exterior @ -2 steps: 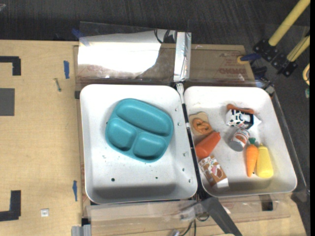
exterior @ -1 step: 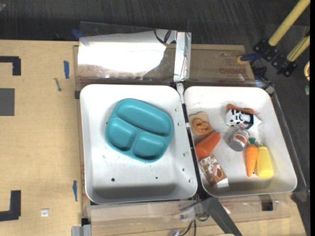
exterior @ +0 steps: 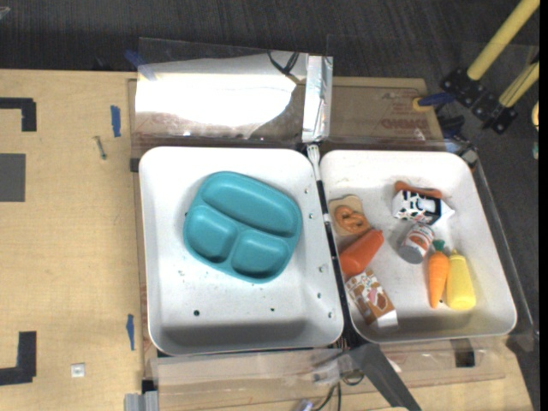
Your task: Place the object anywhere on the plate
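A teal plate (exterior: 242, 224) with three compartments lies in the left white bin (exterior: 171, 306). The right white bin (exterior: 492, 306) holds several toy items: a pretzel-like brown piece (exterior: 348, 216), a red-orange pepper shape (exterior: 361, 250), a brown and white carton (exterior: 372, 297), a black and white cow-patterned carton (exterior: 417, 205), a grey can (exterior: 413, 242), an orange carrot (exterior: 437, 277) and a yellow bottle (exterior: 461, 282).
A shiny metal sheet (exterior: 218, 101) lies behind the left bin, with a metal strip (exterior: 318, 97) beside it. Yellow and black stand legs (exterior: 497, 50) sit at the top right. Beige bench surface (exterior: 64, 247) stretches to the left.
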You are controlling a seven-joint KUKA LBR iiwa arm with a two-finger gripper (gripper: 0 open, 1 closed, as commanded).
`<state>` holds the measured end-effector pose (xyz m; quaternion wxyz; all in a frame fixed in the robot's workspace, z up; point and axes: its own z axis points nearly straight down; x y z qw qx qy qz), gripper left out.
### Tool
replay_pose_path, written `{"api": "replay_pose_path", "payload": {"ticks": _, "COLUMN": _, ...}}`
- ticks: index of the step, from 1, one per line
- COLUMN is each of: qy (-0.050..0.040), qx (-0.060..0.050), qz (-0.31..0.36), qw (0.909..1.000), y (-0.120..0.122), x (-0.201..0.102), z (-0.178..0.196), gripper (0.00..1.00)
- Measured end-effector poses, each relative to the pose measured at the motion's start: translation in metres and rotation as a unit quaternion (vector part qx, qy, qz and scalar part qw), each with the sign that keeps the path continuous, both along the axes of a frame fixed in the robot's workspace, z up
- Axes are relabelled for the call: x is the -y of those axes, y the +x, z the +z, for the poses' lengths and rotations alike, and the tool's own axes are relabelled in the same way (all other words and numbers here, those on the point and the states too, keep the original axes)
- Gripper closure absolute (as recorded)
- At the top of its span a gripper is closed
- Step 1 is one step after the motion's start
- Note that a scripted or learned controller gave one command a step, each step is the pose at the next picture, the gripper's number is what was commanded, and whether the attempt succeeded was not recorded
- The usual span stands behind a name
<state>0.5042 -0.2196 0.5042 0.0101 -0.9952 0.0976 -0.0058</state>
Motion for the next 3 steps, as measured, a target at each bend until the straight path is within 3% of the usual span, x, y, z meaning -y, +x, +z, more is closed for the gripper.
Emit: {"api": "replay_pose_path", "payload": {"ticks": 3, "qy": 0.0103, "qx": 0.006, "qz": 0.001, "qw": 0.9999, "y": 0.005, "x": -0.002, "z": 0.029, "gripper": 1.0}}
